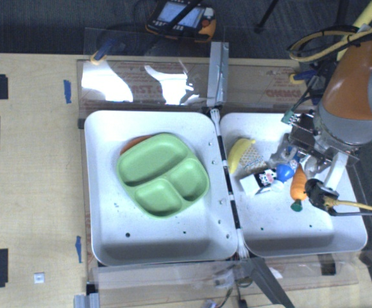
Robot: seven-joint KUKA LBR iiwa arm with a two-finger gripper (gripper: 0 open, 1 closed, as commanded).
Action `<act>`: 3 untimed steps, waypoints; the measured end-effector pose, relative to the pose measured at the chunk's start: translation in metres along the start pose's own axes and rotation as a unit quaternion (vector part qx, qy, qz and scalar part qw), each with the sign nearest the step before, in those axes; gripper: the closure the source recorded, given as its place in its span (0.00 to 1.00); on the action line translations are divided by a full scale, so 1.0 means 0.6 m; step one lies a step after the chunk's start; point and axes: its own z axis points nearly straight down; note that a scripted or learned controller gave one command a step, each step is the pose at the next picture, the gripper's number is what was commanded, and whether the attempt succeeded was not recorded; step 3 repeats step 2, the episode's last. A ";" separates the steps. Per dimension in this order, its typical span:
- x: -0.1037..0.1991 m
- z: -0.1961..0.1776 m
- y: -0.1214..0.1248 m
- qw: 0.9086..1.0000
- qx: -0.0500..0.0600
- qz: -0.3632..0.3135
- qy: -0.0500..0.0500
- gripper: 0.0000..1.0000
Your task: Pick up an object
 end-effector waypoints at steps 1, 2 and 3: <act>-0.014 0.030 0.032 0.999 0.001 0.042 0.000 1.00; -0.032 0.043 0.122 0.994 -0.001 -0.112 0.000 1.00; -0.032 0.043 0.122 0.994 -0.001 -0.112 0.000 1.00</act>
